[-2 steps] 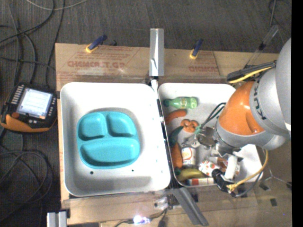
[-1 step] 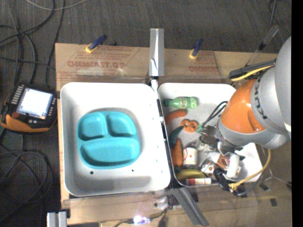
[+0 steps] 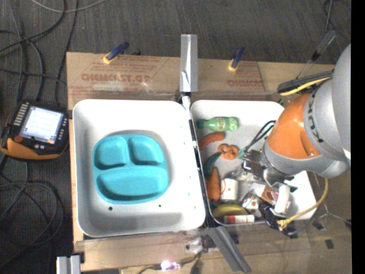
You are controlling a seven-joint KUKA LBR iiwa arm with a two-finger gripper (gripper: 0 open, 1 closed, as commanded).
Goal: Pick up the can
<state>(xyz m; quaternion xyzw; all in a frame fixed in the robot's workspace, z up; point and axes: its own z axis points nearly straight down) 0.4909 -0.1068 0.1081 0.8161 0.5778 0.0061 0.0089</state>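
You see the claw (image 3: 264, 194) low in the right bin (image 3: 296, 108), close to its near wall, at the end of the grey arm (image 3: 342, 124) with the orange band (image 3: 291, 136). The wrist and its cables cover the claw, so you cannot tell if it is wide or narrow, and nothing is seen held in it.

The small white object with a red mark, which seems to be the can (image 3: 230, 189), stands just beside the claw, on its side toward the left bin (image 3: 80, 153). It is apart from the claw, not in it. An orange carrot (image 3: 214, 184) lies on the far side of the can from the claw, along the wall between the two bins. A banana (image 3: 228, 210) lies below the can, toward the near wall and near the claw. Some small packets (image 3: 251, 200) are crowded right at the claw; what they are is not clear.

Farther from the claw, toward the back of the bin, you find an orange pretzel-shaped toy (image 3: 228, 151), a red sausage-shaped piece (image 3: 212, 138) and a green bottle (image 3: 218, 123) lying on its side. Well apart from the claw, the left bin holds a blue divided plate (image 3: 131, 167).
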